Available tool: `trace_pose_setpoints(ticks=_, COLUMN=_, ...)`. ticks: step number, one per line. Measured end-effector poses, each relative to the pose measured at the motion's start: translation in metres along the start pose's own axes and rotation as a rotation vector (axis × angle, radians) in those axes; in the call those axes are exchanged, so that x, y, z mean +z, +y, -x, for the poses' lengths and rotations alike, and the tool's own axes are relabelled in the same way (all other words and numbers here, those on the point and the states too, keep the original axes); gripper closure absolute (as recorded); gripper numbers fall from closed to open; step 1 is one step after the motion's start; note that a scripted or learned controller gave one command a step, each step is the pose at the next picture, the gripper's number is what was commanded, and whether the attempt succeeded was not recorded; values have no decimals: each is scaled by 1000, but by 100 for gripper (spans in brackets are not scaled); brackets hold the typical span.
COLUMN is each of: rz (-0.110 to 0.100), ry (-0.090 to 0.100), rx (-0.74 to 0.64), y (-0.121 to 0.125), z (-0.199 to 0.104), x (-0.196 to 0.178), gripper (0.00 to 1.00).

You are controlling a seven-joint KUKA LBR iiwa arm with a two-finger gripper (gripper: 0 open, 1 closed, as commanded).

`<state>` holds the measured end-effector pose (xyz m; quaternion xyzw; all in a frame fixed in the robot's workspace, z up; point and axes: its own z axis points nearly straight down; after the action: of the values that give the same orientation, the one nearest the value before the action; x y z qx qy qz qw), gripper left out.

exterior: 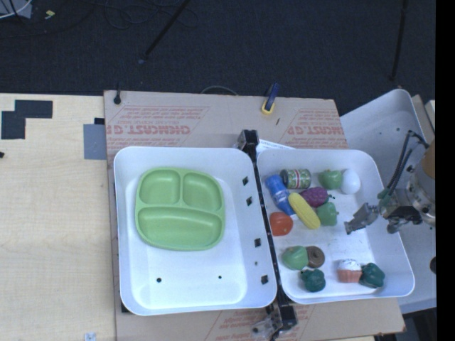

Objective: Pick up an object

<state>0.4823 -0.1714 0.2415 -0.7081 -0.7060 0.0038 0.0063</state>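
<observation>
The right bin (384,169) holds several toy foods. Among them are a small can (295,178), a white egg (350,182), a blue bottle (278,192), a yellow corn cob (304,211), a red tomato (281,224), a brown donut (314,256), a cupcake (348,270) and a dark green piece (371,275). My gripper (374,223) hangs over the right side of this bin, above bare floor to the right of the green pepper (327,214). Its fingers stand open, and nothing is between them.
The left bin (185,290) carries a green divided plate (180,209). A black clip strip (259,212) runs between the bins. A wooden bench top lies to the left, and cardboard lies under both bins. The arm comes in from the right edge.
</observation>
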Motion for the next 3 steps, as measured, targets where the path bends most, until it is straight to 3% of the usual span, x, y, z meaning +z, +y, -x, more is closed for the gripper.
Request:
trace_pose_setpoints(ticks=1, rz=13, ry=-3, rx=-2, y=2, z=0, x=-6, gripper=0)
trace_pose_setpoints(ticks=3, rz=8, ry=-1, rx=-4, y=-5, z=6, x=89, gripper=0)
